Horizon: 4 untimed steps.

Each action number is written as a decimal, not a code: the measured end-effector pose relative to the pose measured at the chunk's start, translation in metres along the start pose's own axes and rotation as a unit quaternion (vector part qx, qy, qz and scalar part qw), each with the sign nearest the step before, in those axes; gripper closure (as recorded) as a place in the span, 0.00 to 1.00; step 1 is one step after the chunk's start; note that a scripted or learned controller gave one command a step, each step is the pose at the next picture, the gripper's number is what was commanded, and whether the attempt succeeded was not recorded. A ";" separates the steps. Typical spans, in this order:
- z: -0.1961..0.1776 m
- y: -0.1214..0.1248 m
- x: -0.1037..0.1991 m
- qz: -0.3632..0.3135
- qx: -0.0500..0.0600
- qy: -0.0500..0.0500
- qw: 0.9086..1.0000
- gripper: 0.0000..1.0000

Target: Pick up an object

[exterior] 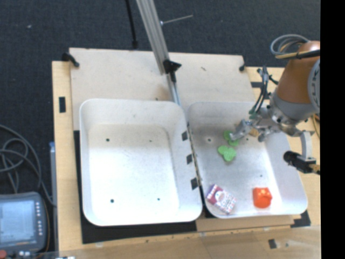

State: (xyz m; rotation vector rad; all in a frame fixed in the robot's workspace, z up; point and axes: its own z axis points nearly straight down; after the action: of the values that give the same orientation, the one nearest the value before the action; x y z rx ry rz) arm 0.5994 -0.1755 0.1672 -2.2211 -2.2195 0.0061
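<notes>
Fingers (233,137): whether apart or together, I cannot tell. Green toy (228,153): likely light, soft; grip across middle.

The arm (295,90) is a rounded orange band over a grey wrist, with grey cables looped above it and a metal-grey gripper (237,135).

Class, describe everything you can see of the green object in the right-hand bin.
The green object is small, bright green and lumpy, with a rounded, lobed outline; it looks like soft plastic or foam, though the material is hard to judge. It lies flat on the floor of the right bin, in the upper middle part, apart from the other items there. The hand hangs just above its upper edge; whether they touch cannot be told.
</notes>
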 end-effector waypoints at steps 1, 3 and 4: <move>0.061 -0.007 -0.003 0.001 0.000 0.000 1.000 0.00; 0.052 -0.004 -0.005 0.004 -0.006 0.000 1.000 1.00; 0.008 0.000 -0.007 0.001 -0.005 0.000 1.000 1.00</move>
State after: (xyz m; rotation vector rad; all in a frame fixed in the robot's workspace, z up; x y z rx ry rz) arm 0.5989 -0.1827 0.1592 -2.2275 -2.2234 -0.0049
